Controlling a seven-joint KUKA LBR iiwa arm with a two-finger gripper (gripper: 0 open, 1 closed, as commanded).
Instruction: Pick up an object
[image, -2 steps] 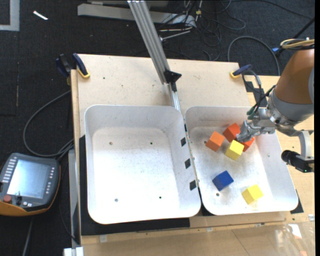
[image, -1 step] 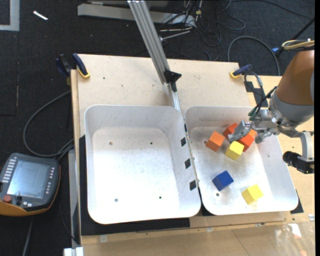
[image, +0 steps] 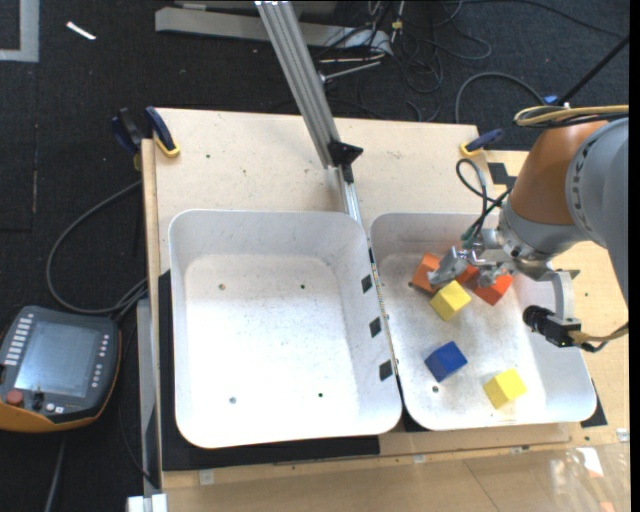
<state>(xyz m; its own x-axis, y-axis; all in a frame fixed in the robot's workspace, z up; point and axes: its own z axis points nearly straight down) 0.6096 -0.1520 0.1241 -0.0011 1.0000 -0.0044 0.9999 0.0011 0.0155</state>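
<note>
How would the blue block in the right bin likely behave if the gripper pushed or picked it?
The blue block looks rigid and flat-faced, so it would probably slide, not roll. It lies apart from the yellow block, so a pick likely meets little interference. It seems small and probably light.

Even, diffuse light from overhead fills the scene, with no hard-edged shadows anywhere. The two white bins come out bright, close to washed out on their floors, while the dark floor beyond the surface falls nearly black with little detail. Below the gripper only a faint soft shadow lies on the bin floor, and the cubes near it cast small, weak ones. The arm's orange band, to the gripper's right, carries a dull sheen. Focus is moderate throughout; fine edges look slightly soft and grainy.
</note>
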